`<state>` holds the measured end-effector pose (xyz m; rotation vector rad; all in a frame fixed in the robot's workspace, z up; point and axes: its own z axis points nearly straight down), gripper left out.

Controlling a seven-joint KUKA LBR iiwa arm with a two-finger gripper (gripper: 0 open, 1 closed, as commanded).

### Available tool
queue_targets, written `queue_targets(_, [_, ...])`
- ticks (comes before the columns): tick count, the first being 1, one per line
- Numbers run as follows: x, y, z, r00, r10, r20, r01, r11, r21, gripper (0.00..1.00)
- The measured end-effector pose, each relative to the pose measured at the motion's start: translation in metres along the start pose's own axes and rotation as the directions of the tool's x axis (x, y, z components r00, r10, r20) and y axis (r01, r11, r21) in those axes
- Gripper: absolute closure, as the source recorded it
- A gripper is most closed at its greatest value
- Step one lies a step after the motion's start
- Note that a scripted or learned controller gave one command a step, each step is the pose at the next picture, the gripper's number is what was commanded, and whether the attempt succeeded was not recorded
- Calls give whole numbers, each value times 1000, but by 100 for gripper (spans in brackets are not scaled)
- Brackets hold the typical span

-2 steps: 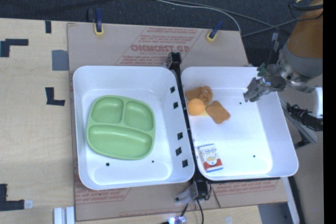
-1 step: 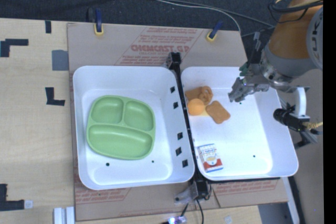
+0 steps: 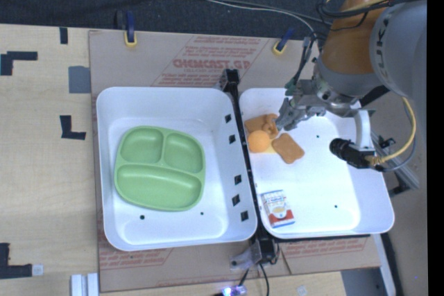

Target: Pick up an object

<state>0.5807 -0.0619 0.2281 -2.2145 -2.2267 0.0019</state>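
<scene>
Hand (image 3: 286, 118) low in right bin (image 3: 361, 218), over the orange food pieces (image 3: 267, 135) by the divider; can't tell its grip state, nothing visibly held. Small carton (image 3: 277, 209) lies near that bin's front edge. Green divided plate (image 3: 160, 168) sits in left bin (image 3: 111, 107).
</scene>
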Motion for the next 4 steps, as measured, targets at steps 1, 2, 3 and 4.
queue_targets(1, [51, 3, -7, 1000, -1, -1, 1, 1000, 0, 100])
queue_targets(2, [96, 15, 3, 1000, 0, 0, 0, 1000, 0, 100])
queue_targets(3, [152, 26, -6, 1000, -1, -1, 1, 1000, -1, 100])
queue_targets(4, [149, 26, -5, 1000, 2, 0, -2, 1000, 0, 0])
